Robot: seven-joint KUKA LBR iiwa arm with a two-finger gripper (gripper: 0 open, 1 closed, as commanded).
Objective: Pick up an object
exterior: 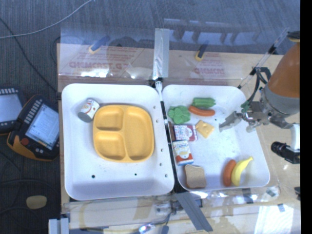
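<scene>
Grey carpet surrounds the bench point(287, 179), whose two shallow white bins keep loose things corralled. Nearest, in the right bin point(251, 184), lie a brown bread slice point(195, 176) and a smooth yellow banana point(242, 169) touching an orange sausage-shaped piece point(228, 172). The left bin point(73, 179) holds a moulded yellow divided tray point(123, 132) beside a small can point(88, 109). Farther in, glossy green and orange toy vegetables point(203, 107) cluster near the divider, candidates for picking. The tool point(228, 122) hovers mid-bin, fingers apparently spread and holding nothing.

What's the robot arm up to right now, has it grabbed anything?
Gripper over the right bin, nothing between its fingers. Nearest item: cheese wedge, just beside it. Carrot and banana untouched. Nothing blocking.
</scene>
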